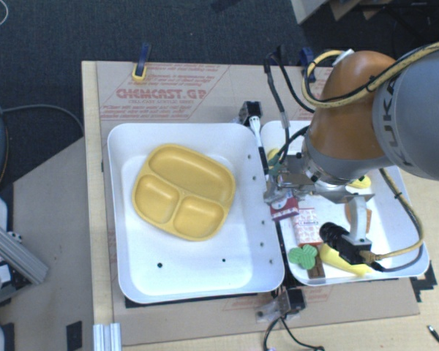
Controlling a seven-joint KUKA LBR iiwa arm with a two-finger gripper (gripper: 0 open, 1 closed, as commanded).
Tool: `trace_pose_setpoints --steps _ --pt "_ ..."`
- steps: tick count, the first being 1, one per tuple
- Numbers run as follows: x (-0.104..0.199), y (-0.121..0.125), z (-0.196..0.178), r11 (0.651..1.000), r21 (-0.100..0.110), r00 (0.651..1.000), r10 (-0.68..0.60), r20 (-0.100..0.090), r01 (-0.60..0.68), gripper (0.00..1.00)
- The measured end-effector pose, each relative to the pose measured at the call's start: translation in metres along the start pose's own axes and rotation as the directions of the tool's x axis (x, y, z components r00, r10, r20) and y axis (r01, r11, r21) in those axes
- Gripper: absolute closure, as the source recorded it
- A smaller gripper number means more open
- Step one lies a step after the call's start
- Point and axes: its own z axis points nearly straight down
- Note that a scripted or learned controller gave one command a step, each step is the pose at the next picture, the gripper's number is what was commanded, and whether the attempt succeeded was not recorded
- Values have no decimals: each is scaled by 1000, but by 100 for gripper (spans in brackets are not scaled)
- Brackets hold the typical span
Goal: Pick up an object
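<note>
Cardboard bench top (168,86) reads "CHEMCAST GP" faintly.

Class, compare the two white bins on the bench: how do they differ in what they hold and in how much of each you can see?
The left bin holds one yellow divided plate and lies in full view; the right bin holds several small things, among them a green piece and a yellow toy, and is partly covered by the arm. Both are white and shallow.
</note>
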Motion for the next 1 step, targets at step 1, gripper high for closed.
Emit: trace_pose_setpoints --steps 1 --pt "8 5 -11 1000 -1 1000 -2 -1 2 100"
